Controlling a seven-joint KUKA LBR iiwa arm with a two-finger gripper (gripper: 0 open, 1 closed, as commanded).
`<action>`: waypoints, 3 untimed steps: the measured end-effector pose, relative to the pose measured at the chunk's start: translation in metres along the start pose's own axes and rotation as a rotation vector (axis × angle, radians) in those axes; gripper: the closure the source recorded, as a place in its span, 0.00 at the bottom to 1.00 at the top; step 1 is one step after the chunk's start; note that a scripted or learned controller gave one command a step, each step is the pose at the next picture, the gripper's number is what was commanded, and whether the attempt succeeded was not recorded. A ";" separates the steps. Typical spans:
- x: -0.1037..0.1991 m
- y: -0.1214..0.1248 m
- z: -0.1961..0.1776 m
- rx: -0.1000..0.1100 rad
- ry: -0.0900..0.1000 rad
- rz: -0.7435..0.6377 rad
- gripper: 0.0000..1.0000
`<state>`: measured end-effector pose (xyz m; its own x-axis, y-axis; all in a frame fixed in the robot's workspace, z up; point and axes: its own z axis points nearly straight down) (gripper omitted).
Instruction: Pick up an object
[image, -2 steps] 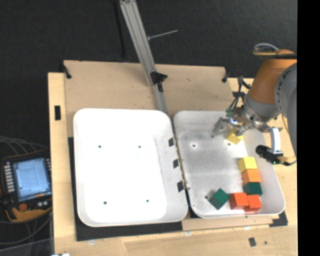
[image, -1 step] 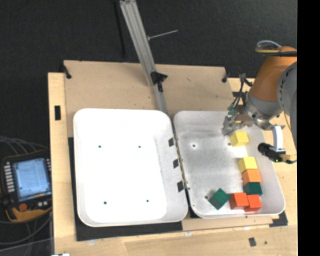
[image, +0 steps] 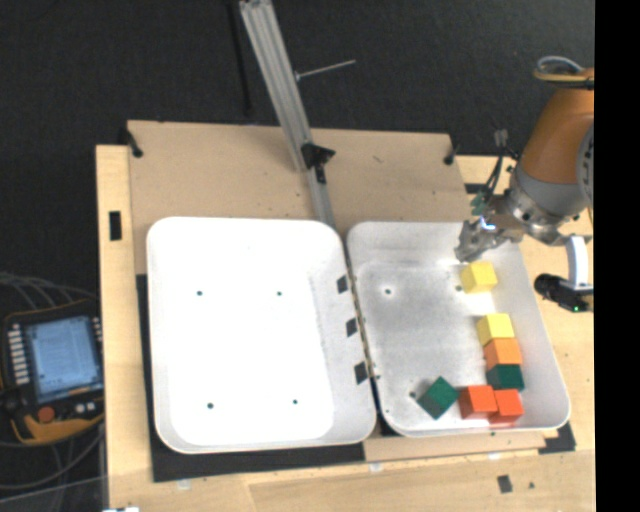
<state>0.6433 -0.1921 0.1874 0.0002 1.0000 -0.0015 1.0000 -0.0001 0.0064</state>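
Observation:
My gripper (image: 474, 243) hangs over the far right part of the right bin (image: 420, 300), just above and to the left of a yellow block (image: 479, 276). Nothing shows between the fingers. Further down the bin's right side lie another yellow block (image: 496, 327), an orange block (image: 503, 351) and a dark green block (image: 506, 376). Near the front edge sit a green block (image: 437, 397) and two orange-red blocks (image: 492, 402) side by side.
The left bin (image: 245, 330) lies beside the right one. A slanted metal pole (image: 290, 100) rises from behind the bins. A handheld control pendant (image: 55, 365) sits off the bench at the left.

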 end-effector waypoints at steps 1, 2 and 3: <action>-0.002 0.002 -0.054 -0.002 -0.001 -0.003 1.00; -0.003 0.003 -0.108 -0.002 -0.001 -0.005 1.00; 0.042 -0.010 -0.111 0.005 0.001 -0.005 1.00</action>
<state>0.6324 -0.1502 0.2980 -0.0051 1.0000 -0.0005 1.0000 0.0051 0.0015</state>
